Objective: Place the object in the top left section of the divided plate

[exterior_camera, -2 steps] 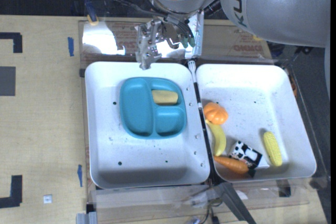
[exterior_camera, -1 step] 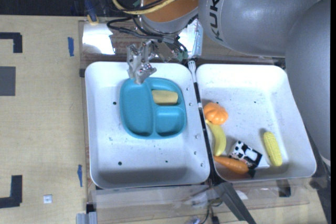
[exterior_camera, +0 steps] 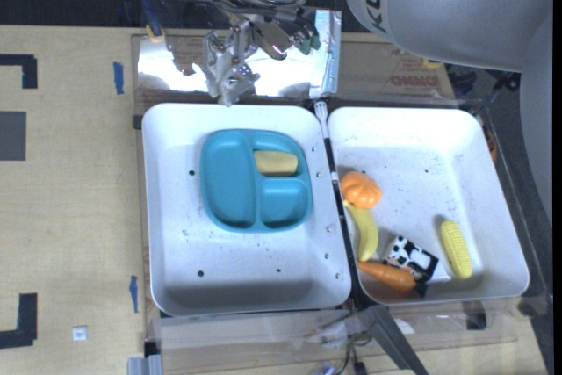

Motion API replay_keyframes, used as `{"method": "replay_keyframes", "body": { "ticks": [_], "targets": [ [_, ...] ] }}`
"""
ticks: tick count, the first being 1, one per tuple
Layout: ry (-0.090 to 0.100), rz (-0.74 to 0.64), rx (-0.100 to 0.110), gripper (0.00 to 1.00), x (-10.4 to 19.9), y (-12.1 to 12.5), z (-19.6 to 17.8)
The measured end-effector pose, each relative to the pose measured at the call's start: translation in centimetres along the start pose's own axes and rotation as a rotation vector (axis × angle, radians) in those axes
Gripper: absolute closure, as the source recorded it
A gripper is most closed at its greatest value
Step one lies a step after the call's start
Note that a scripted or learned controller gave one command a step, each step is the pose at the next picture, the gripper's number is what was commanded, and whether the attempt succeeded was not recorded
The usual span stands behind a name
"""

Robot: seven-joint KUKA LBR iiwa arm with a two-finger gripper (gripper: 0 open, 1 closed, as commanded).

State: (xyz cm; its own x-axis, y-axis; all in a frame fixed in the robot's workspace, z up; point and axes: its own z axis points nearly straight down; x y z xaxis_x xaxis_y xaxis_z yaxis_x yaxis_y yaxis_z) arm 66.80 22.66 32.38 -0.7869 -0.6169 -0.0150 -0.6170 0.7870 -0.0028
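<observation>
Camera view shows you the tool (exterior_camera: 230, 76) above the left bin's (exterior_camera: 176, 259) far rim, fingers pressed together on nothing. Your yellow object (exterior_camera: 276, 162) lies crosswise in the divided plate's (exterior_camera: 230, 180) upper right section, below and right of the tool.

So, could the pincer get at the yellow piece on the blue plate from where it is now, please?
Probably yes. The pincer hangs above the left bin's far rim, and the yellow piece lies uncovered in a small section of the blue plate, with nothing over it or between them.
</observation>
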Motion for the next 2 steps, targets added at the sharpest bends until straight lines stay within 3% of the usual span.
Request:
{"method": "replay_keyframes", "body": {
  "ticks": [1, 2],
  "targets": [
    [0.019, 0.102, -0.006, 1.00, 2.4, -2.3, 15.6],
    [0.000, -0.050, 0.001, 1.00, 2.2, -2.9, 3.0]
  ]
}}
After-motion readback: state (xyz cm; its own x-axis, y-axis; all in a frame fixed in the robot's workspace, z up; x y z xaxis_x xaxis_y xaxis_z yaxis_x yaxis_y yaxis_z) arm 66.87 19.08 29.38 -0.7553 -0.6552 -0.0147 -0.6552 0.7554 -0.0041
